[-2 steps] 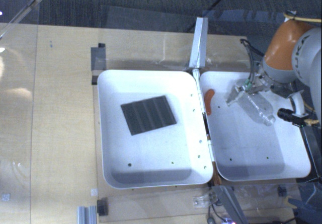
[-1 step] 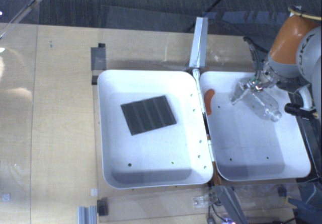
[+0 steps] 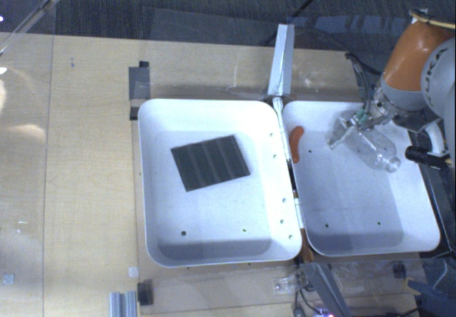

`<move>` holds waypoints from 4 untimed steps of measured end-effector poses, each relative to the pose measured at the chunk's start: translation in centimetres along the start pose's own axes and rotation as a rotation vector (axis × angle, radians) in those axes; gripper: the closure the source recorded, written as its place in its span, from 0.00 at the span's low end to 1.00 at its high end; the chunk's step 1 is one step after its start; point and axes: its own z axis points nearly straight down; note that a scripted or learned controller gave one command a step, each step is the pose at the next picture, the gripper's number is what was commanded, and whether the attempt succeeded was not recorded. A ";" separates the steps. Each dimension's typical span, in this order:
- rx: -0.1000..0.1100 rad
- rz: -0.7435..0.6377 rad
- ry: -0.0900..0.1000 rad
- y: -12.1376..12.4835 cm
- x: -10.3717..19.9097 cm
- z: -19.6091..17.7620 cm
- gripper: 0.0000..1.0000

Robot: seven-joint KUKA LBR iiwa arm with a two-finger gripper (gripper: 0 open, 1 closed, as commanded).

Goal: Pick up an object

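A dark grey ribbed flat pad (image 3: 211,161) lies in the middle of the left bin (image 3: 160,237). In the right bin (image 3: 370,230), a small orange object (image 3: 295,143) rests against the left wall. A clear plastic bottle (image 3: 376,149) lies on its side toward the bin's back right. My gripper (image 3: 344,130) reaches in from the right and hangs low over the back of the right bin. It is just left of the bottle and looks to be touching the bottle's near end. The orange band (image 3: 415,55) of the arm sits above it.
A metal divider post (image 3: 281,63) stands at the back between the two bins. A black bracket (image 3: 140,84) sits at the left bin's back left corner. Wooden bench surface (image 3: 71,166) spreads to the left.
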 end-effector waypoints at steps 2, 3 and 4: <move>-0.014 0.043 -0.016 -0.4 -1.3 -2.1 0.00; -0.001 -0.035 -0.033 0.6 1.9 -0.7 0.00; -0.021 0.094 -0.022 -4.8 0.4 -3.8 0.00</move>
